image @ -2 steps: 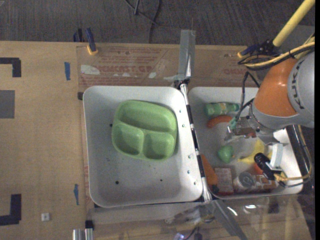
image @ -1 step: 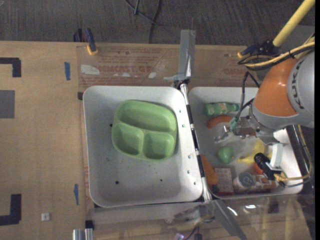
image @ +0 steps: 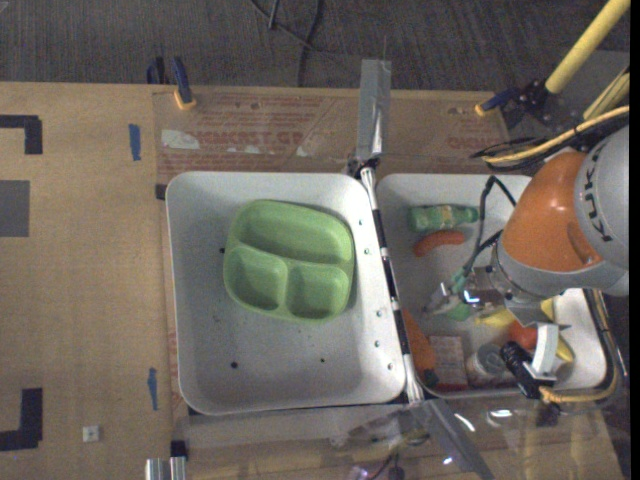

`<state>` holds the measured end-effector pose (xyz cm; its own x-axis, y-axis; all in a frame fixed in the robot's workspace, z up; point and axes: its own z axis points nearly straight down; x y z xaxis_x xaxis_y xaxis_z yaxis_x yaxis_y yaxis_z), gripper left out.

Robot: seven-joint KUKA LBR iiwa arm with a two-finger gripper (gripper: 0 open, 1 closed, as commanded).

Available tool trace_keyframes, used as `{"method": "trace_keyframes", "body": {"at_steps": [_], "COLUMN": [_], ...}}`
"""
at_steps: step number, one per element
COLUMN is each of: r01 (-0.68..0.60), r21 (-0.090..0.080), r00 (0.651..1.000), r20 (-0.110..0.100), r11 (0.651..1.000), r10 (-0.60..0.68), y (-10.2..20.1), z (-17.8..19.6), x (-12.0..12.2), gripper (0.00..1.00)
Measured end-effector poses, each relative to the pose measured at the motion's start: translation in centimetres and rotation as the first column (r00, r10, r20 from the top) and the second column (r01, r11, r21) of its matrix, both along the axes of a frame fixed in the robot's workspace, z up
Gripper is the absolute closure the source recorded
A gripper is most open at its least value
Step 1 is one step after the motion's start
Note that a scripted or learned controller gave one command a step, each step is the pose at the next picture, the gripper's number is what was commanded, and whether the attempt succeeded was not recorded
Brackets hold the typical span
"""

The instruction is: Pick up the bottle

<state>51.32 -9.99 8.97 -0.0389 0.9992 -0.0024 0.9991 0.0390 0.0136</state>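
- We see the arm (image: 565,223) reaching in from the right over the right bin (image: 400,200), its orange band above the wrist.
- The gripper (image: 447,296) hangs low in that bin, its metal fingers (image: 440,298) pointing left (toward the divider between the bins).
- We cannot tell whether the fingers are wide or narrow; they are small and blurred against the clutter, and we see nothing clearly held between them.
- The bottle (image: 442,216), green with a yellowish cap end, lies on its side near the bin's far wall, beyond the fingers and apart from them.
- A red-orange piece (image: 438,242) lies between the bottle and the fingers, just this side of the bottle.
- A carrot (image: 418,340) lies along the divider, on the near side of the fingers and a little to their left.
- Just behind the fingertips, under the wrist, sit a green thing (image: 458,313) and a yellow one (image: 495,316); we cannot say what they are.
- Near the bin's front wall lie a flat packet (image: 447,353) and a round can (image: 488,363).
- Well left of the fingers, across the divider, a green tray (image: 290,260) with three compartments rests in the left bin (image: 200,298).
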Motion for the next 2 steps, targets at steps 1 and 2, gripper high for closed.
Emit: {"method": "trace_keyframes", "body": {"at_steps": [1,2], "r01": [0.003,-0.011], "r21": [-0.005,0.002], "r00": [1.0,1.0], "r20": [0.003,-0.015], "r11": [1.0,1.0], "r10": [-0.003,0.011], "y": [-0.2,9.7], "z": [1.0,9.4], "x": [0.1,-1.5], "gripper": [1.0,1.0]}}
